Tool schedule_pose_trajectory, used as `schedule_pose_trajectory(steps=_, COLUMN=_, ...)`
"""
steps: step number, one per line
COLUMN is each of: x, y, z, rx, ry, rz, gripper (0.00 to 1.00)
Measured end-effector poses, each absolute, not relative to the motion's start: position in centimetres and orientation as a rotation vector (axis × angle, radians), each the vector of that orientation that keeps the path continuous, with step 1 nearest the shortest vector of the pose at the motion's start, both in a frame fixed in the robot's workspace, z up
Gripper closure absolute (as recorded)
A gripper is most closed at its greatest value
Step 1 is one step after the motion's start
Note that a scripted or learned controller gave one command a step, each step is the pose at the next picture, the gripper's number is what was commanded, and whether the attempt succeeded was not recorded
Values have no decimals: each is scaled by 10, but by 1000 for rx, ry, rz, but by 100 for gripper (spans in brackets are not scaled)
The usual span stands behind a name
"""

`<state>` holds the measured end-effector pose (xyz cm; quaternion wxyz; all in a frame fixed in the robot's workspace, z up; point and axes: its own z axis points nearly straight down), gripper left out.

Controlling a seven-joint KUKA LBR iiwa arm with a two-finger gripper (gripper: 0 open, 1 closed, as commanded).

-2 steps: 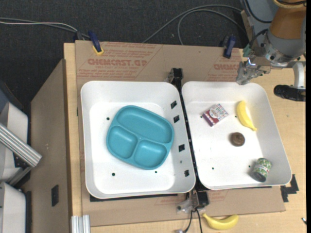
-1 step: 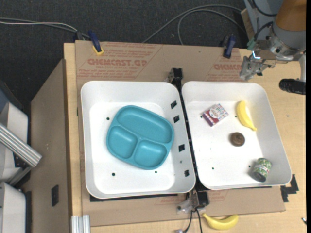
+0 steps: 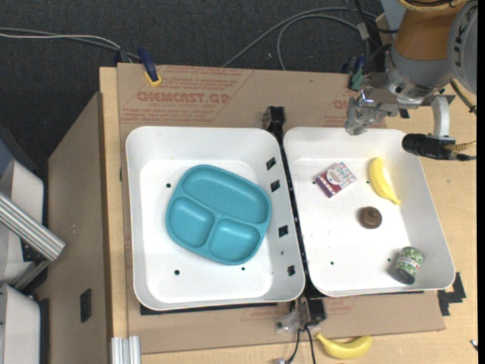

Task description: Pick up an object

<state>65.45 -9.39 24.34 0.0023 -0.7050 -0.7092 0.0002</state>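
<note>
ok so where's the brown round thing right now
The brown round object lies in the right-hand bin, about mid-bin, just below the banana and right of the small red-and-white packet.

Dark carpet (image 3: 189, 21) — cables (image 3: 303, 29) trailing across it.

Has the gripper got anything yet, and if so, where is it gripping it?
Nothing is held. The gripper hangs over the back rim of the right bin, nothing between its fingers; banana, packet, brown disc and can lie inside.
</note>
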Motion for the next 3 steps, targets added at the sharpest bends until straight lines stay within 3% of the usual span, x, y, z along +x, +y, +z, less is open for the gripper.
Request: schedule_pose_trajectory(steps=3, x=603, y=81, z=226, rx=-2210, ry=-2225, rz=2, gripper=100)
